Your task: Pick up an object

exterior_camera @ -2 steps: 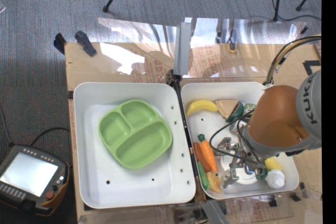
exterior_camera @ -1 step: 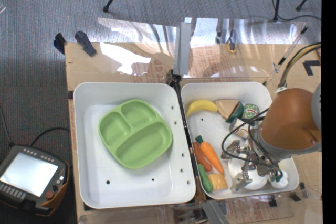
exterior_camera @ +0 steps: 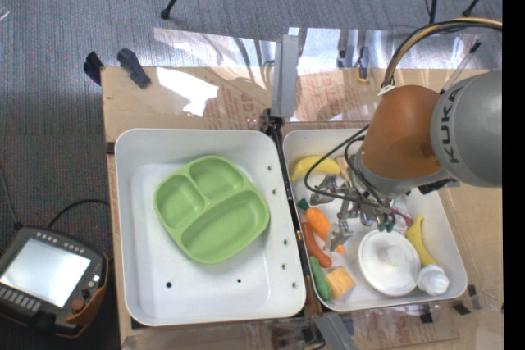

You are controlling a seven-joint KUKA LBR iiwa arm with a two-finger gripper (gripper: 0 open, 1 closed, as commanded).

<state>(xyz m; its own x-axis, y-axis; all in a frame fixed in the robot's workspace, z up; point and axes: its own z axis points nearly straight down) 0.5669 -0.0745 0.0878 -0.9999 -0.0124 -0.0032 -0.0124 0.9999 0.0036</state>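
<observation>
Camera view: the gripper [exterior_camera: 343, 232] is hovering over the toy carrot [exterior_camera: 319, 221], fingers apart, clamping nothing; descending straight and centring should be helping.

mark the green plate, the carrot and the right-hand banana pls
green plate [exterior_camera: 212, 209], camera view, ridge between its compartments
carrot [exterior_camera: 318, 220], camera view, middle of the orange body
banana [exterior_camera: 421, 240], camera view, middle of the curved peel
</observation>
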